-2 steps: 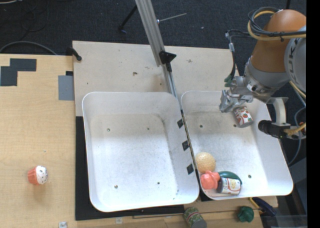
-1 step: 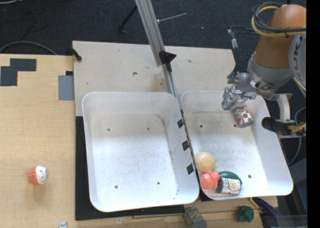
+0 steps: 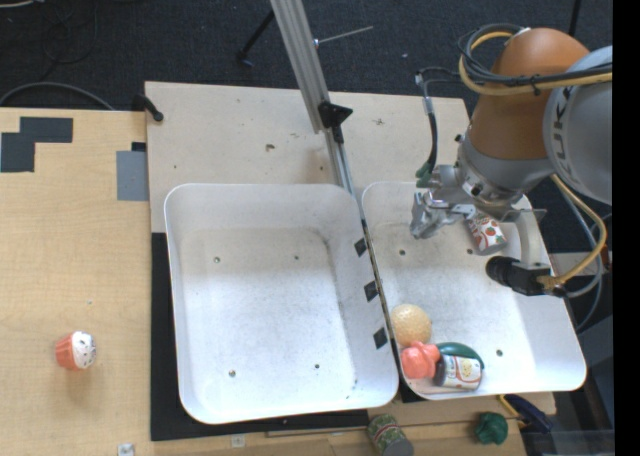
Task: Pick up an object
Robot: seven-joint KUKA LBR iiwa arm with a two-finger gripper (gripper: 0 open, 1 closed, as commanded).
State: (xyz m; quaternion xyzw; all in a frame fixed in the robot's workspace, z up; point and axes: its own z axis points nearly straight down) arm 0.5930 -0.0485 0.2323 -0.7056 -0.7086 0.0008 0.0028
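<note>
The task looks barely begun; nothing is seen lifted, and the candidate objects lie in the right bin; a pale tan ball rests against the divider side near the bin's front; just in front of it sits an orange-red piece, touching a dark green bottle with a label that lies on its side along the front rim; a small red-and-white object lies toward the far right of the same bin, just beside the wrist; the left bin holds no visible item. The gripper hangs over the far part of the right bin, well apart from the cluster at the front; its metal end points down toward the bin floor, yet at this slant and size it cannot be told how it is set, nor whether it touches the floor; nothing is visible in its grasp. Judging from this, the whole pick remains: choosing a target, descending on it, closing and lifting.
</note>
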